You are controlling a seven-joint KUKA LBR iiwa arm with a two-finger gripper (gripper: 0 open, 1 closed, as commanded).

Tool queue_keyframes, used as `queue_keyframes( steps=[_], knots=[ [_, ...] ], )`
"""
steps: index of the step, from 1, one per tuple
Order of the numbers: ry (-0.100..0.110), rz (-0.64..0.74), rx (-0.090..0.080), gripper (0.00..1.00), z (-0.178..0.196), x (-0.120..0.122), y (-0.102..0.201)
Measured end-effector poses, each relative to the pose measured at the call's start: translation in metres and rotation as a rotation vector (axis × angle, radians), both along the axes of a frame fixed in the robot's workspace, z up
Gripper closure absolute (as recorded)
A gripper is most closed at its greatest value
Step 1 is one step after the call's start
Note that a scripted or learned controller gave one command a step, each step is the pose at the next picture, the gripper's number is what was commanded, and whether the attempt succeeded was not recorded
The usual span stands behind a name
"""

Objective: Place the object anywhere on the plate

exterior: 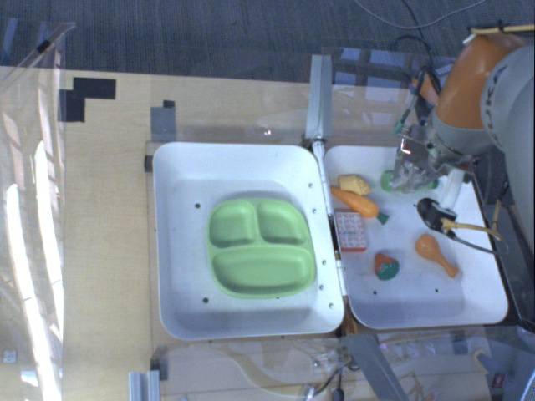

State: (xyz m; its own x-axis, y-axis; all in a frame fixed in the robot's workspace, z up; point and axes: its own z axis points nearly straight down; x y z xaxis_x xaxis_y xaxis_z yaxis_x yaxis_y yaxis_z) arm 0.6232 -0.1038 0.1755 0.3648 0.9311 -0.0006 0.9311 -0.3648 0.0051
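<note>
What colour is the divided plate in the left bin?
Light green; the plate shows plainly in the camera view, lying in the white left bin.

This looks like a robot lab, not a home. A pale wood desk (100, 249) carries two shallow white bins (171, 307) side by side, held in place by grey metal brackets (318, 98). Black tape marks (84, 96) sit on the wood at about ten o'clock. Clear plastic walls (33, 182) stand around the desk edges. A big grey robot arm (493, 90) with an orange band comes in at about two o'clock. Loose black cables (401, 7) lie on dark grey carpet (209, 23) at twelve o'clock. In the bins are a green plate (259, 249) with sections and toy food, such as a plastic carrot (355, 200).
</note>
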Motion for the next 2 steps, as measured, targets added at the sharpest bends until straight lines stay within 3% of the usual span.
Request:
queue_keyframes(
  steps=[1, 2],
  knots=[
    [-0.001, 0.149, 0.002, 1.00, 0.074, -0.060, 0.096],
    [-0.004, 0.356, -0.001, 1.00, 0.211, -0.062, 0.030]
  ],
)
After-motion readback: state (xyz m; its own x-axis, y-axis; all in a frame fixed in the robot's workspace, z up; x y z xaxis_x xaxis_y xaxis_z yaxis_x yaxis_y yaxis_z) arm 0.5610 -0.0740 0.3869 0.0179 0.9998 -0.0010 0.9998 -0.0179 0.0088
